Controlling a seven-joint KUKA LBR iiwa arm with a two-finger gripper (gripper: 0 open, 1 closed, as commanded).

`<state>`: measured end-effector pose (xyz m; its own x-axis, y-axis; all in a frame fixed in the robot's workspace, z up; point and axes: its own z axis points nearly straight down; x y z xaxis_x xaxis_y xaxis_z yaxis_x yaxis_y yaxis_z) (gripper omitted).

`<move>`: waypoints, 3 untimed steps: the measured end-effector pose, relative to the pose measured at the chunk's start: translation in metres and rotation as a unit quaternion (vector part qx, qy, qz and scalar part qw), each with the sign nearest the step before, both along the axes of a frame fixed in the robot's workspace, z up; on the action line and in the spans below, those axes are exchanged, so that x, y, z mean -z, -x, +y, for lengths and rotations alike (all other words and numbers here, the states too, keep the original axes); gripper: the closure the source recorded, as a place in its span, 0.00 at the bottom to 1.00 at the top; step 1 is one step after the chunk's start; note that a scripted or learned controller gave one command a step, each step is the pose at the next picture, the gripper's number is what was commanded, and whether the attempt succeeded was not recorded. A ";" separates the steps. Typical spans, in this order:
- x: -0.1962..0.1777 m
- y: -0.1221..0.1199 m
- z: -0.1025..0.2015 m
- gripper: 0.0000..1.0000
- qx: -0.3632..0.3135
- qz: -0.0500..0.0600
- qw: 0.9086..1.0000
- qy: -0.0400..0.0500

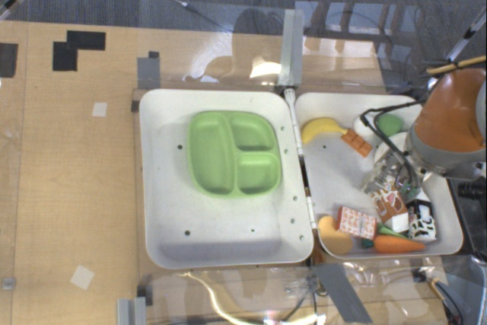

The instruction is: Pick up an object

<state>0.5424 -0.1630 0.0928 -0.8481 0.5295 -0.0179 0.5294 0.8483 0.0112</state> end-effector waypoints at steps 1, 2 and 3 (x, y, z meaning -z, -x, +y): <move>0.002 0.002 -0.001 0.00 0.000 0.003 1.000 0.000; 0.002 0.005 0.014 0.00 0.064 0.001 0.998 0.002; 0.002 0.019 0.020 0.00 0.061 -0.001 0.998 0.002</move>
